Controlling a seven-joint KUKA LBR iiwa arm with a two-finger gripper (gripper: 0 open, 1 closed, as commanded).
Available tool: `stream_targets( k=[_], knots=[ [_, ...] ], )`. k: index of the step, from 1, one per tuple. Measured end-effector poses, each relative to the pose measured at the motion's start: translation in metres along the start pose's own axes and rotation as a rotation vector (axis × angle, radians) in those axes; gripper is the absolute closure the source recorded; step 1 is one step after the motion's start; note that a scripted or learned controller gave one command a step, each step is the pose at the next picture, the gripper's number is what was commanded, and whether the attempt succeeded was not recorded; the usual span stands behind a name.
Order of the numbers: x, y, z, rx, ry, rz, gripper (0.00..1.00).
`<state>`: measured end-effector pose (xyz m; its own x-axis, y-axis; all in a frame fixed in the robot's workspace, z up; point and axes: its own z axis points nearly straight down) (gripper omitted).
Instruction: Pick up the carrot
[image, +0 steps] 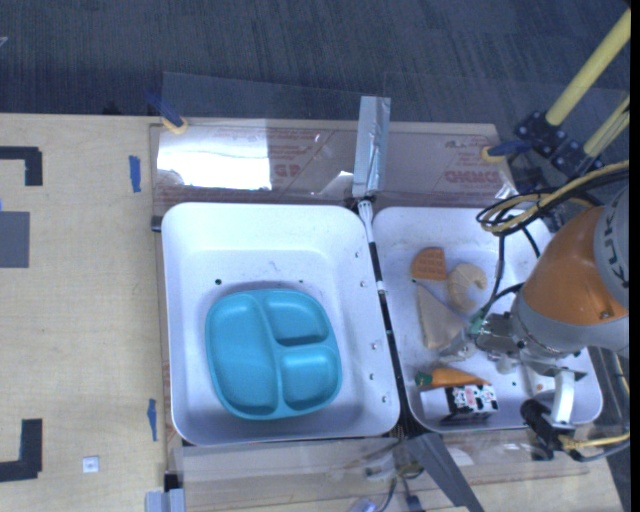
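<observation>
Near the front edge of the right bin (400, 300) lies the carrot (452, 377), orange with a small green tip pointing toward the divider between the bins. It rests on the bin floor, ungripped, so the pick looks not yet done: the grasp and lift are both left. The gripper (484, 335) hangs just above and to the right of the carrot, close but, as far as can be judged, not touching it; whether it is open or closed I cannot tell, since the wrist hides the tips.

Touching or just beside the carrot, at the front edge, sits a small black and white box (468, 400), which could crowd a grasp from that side. Behind the carrot lies a pale wedge (437, 318), then a tan round piece (465, 281) and an orange-brown slice (429, 264) toward the back. Cables (520, 215) loop over the far right corner. In the left bin (190, 240) sits a blue divided plate (272, 352), well apart.
</observation>
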<state>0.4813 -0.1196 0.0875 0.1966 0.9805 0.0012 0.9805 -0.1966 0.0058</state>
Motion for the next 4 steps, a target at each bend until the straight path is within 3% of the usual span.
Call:
stream_targets(
  k=[1,2,3,4],
  knots=[
    [0.016,-0.003,0.0,-0.002,-0.002,-0.182,0.0],
    [0.017,-0.001,-0.011,-0.007,-0.003,-0.182,1.0],
    [0.017,-0.002,-0.011,-0.005,-0.002,-0.183,0.0],
    [0.017,-0.001,-0.02,-0.007,-0.003,-0.183,1.0]
  ],
)
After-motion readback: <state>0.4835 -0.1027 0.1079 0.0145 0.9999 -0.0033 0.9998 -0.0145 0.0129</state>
